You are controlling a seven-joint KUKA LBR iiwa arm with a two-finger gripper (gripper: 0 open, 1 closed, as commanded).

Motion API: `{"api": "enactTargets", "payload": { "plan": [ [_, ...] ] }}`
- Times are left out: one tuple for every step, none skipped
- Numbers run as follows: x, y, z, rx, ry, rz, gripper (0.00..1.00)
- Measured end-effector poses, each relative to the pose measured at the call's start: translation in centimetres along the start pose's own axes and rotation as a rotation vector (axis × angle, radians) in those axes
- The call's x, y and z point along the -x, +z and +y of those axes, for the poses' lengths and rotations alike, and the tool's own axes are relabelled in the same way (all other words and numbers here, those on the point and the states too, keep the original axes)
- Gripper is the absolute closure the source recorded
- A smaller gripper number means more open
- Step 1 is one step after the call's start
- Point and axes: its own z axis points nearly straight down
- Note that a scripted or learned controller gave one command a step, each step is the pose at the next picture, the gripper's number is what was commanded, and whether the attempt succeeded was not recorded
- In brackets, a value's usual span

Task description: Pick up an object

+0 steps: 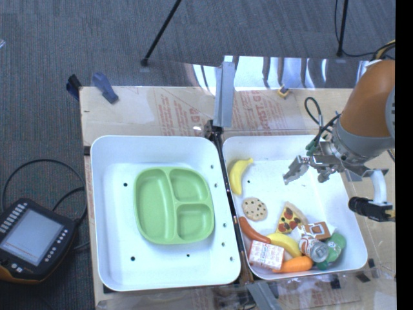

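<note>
Hovering hand: the hand (308, 168) hangs over the upper part of the right bin (274, 142), fingers spread apart and grasping nothing; white bin floor shows between them.
Arm: the grey arm (369, 115) comes in from the right, over the bin's right wall.
Room under hand: bare floor there, so a straight drop would likely meet no object.
Nearest things: banana (239, 173) lies to the left by the inner wall; cookie (255, 208) and pizza slice (293, 218) lie lower, each apart with room for fingers.
Crowded corner: carrot (293, 264), small carton (266, 254), a second banana (284, 243) and a green item (332, 250) touch one another against the lower rim, probably harder to separate.
Left bin: the left bin (106, 173) holds a green divided plate (174, 205) near its middle.
Bench: cardboard-covered bench (148, 112) beyond both bins.
</note>
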Motion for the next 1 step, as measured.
{"api": "enactTargets", "payload": {
  "plan": [
    [-5.64, 8.92, -8.51, 0.003, 0.071, 0.001, 0.0]
  ]
}}
